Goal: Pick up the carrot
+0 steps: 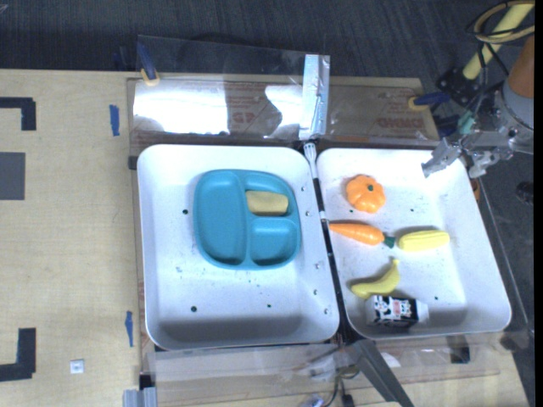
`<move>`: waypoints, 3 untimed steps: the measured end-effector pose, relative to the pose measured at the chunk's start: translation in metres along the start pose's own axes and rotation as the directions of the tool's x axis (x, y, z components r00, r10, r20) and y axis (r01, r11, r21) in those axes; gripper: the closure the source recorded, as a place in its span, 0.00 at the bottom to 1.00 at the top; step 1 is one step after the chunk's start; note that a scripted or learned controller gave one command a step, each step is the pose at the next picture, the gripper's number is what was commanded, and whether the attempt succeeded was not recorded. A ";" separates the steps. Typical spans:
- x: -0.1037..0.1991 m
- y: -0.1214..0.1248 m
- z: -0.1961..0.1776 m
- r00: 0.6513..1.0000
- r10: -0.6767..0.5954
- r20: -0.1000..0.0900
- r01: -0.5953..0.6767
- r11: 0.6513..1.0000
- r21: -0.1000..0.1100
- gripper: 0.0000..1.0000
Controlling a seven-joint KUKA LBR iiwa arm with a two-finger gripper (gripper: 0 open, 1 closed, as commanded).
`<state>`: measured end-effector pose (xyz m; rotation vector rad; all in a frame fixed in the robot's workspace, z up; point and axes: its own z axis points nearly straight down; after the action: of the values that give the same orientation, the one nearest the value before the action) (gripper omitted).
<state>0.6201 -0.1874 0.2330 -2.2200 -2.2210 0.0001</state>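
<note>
Carrot lies flat in the right bin

Carrot rests near the right bin's left wall, below the orange pumpkin, touching the yellow corn; a banana lies below it; my jaws hover over the bin's far right corner, holding nothing; their spread I cannot tell.

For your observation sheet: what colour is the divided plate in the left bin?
Blue: the divided plate shows plainly in the camera view, with a yellow piece in one compartment.
</note>
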 end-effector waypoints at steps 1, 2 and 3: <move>0.081 0.006 0.045 1.000 -0.019 -0.003 0.019 1.000 0.004 0.00; 0.092 0.021 0.145 0.982 -0.187 0.003 0.187 0.982 -0.007 0.00; 0.090 0.048 0.147 0.984 -0.178 0.002 0.178 0.984 -0.003 0.00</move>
<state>0.6677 -0.0974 0.0858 -2.0149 -2.4134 -0.0024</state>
